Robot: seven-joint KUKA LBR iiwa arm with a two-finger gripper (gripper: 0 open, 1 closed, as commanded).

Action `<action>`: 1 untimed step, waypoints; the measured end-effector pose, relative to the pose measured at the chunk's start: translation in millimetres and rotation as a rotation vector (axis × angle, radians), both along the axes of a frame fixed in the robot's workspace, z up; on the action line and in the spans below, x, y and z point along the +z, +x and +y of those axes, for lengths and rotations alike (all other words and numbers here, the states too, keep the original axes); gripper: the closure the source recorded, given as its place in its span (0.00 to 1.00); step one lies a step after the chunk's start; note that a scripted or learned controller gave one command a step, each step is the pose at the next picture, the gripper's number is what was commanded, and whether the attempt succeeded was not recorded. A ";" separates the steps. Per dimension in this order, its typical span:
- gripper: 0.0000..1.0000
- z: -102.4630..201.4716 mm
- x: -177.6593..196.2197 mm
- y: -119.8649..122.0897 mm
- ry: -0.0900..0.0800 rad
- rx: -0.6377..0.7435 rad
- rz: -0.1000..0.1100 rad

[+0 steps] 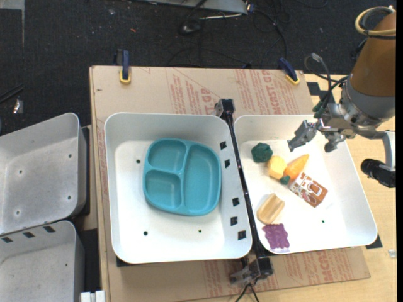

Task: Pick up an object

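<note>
The right white bin (352, 187) holds a dark green broccoli piece (261, 151), a yellow piece (276, 167), an orange carrot (296, 166), a red-brown packet (308, 190), a tan bread-like piece (271, 208) and purple grapes (276, 236). My gripper (317, 137) hangs over the bin's upper right part, above and to the right of the carrot. Its two dark fingers (301, 137) are spread apart with nothing between them.
The left white bin (119, 137) holds a teal divided tray (183, 175). A black divider (238, 168) runs between the bins. Folded white bin parts (38, 168) lie at far left. Clamps (125, 67) hold the cardboard base at the back.
</note>
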State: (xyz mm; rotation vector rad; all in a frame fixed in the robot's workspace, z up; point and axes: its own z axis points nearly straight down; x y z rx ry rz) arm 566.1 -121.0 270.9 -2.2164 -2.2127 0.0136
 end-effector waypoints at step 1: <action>0.00 0.3 7.0 1.9 -0.001 0.002 -0.012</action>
